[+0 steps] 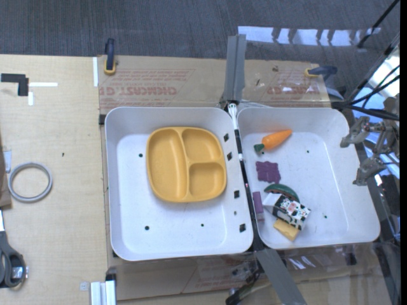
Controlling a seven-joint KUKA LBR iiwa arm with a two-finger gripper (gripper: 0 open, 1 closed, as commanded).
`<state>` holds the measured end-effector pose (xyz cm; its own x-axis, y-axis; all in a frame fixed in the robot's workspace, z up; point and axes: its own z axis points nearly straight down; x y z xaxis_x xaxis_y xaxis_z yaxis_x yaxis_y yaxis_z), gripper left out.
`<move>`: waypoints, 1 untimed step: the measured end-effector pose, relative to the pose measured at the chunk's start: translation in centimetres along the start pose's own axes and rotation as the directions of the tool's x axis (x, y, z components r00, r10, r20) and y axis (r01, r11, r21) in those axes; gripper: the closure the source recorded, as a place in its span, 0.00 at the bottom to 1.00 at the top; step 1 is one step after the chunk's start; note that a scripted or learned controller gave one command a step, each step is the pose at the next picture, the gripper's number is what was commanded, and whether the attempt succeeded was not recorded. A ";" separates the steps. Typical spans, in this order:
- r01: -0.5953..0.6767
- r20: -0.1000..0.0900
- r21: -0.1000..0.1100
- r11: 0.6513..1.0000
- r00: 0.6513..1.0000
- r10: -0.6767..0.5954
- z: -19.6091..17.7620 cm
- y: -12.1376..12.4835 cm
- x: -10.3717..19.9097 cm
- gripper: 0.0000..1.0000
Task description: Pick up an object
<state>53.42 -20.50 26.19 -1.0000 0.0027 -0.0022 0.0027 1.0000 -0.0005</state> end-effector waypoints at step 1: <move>-0.261 -0.001 0.001 0.965 0.965 0.261 9.9 4.6 -3.5 0.00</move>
<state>56.96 -15.93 16.26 -0.9647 0.2634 -0.0008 0.2634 0.9647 -0.0005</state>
